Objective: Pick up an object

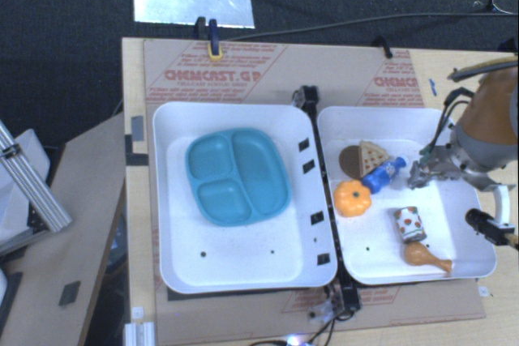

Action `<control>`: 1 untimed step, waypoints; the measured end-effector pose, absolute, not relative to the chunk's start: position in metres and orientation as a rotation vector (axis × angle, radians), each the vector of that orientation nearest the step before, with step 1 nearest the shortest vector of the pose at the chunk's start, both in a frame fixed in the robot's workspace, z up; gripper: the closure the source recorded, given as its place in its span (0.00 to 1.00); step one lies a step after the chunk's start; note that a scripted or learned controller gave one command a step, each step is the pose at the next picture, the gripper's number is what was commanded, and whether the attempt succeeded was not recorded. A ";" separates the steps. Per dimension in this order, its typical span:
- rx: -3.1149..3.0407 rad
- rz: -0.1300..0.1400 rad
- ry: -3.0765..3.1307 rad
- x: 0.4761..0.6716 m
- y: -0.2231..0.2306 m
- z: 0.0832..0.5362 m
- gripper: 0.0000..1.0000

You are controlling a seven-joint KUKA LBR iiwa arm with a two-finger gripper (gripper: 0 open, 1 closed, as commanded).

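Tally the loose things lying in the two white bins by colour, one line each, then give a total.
Blue: 2, the sectioned blue plastic plate in the left bin and the small blue bottle in the right bin.
Orange: 1, the small orange pumpkin.
Brown and tan: 1, the wedge-shaped brown and tan toy.
White with red spots: 1, the small can.
Tan: 1, the drumstick-shaped toy.
Total: 6.

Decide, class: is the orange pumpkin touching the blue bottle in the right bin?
Touching. In the camera view the pumpkin sits against the lower left end of the bottle, with no white bin floor showing between them.
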State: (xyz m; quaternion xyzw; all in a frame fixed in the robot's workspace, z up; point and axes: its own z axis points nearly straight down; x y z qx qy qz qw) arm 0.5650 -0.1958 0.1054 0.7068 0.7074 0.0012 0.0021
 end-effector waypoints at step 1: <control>2.214 0.004 2.224 0.563 -0.186 0.160 1.00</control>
